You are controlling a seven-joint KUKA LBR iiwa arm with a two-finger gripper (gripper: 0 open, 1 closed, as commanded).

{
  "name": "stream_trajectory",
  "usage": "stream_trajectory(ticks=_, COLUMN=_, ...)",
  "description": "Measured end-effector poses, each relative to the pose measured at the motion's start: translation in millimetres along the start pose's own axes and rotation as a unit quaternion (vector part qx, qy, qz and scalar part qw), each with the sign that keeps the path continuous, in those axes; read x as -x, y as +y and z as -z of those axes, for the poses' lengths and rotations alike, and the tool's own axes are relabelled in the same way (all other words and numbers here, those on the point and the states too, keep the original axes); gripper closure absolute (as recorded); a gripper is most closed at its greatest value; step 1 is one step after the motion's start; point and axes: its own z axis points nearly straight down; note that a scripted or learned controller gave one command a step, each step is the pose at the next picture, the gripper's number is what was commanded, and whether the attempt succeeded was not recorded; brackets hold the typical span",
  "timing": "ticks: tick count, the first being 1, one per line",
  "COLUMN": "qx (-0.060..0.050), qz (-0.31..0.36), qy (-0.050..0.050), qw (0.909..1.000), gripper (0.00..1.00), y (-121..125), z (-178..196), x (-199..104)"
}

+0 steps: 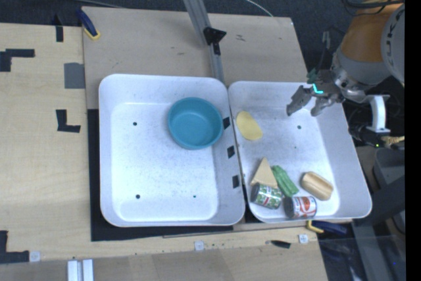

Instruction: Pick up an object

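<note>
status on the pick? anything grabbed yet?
Done: nothing lifted. The blue bowl sits in the left bin; the yellow piece, cheese wedge, green item, bread roll and two cans all lie in the right bin. In hand: nothing; the gripper hovers over the right bin's far corner, jaws apart. Left: the descent, grasp and lift.
</note>
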Motion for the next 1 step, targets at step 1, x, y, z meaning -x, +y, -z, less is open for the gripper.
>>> stream_trajectory(ticks=1, qx=0.001, qz=0.0, qy=0.0, qw=1.0, gripper=0.0, y=0.6, z=1.0, x=0.0)
